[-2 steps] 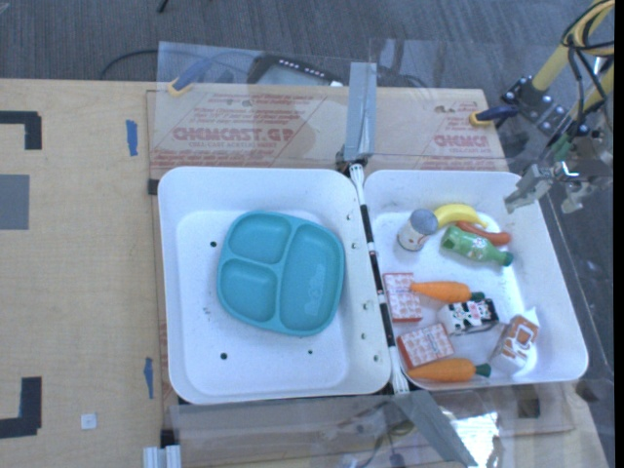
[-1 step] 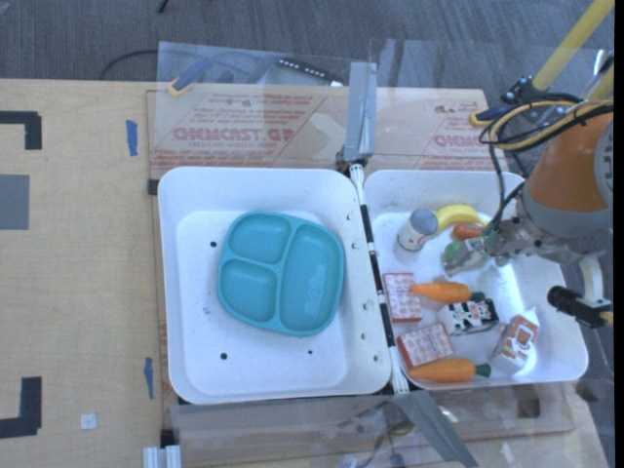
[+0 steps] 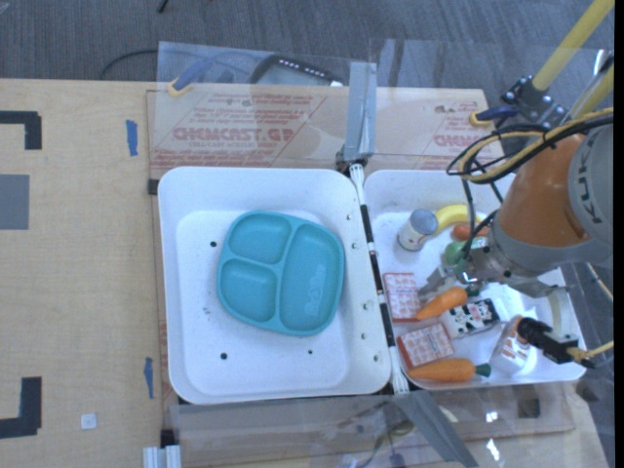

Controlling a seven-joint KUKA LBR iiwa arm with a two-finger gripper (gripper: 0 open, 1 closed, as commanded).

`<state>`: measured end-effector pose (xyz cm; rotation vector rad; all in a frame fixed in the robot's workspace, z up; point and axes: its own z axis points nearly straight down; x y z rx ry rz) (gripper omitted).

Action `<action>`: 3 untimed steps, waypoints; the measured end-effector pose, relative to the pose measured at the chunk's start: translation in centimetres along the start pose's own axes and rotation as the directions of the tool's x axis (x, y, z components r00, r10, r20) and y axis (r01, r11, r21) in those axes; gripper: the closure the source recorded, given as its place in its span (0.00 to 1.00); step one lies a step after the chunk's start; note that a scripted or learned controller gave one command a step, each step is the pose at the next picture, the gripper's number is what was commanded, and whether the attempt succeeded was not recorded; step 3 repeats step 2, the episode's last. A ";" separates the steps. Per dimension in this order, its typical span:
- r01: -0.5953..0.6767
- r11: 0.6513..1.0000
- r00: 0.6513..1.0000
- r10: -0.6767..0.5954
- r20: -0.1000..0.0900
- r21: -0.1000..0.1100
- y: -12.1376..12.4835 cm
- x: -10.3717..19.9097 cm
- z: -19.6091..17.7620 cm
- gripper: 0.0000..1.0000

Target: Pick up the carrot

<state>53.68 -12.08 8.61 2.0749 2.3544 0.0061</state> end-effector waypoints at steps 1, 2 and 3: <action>-0.003 1.000 1.000 0.003 0.001 -0.004 0.2 -0.2 -0.8 1.00; -0.170 0.985 0.985 0.170 0.001 0.010 -1.2 6.1 -11.8 1.00; -0.170 0.985 0.985 0.170 0.001 0.010 -1.2 6.1 -11.8 1.00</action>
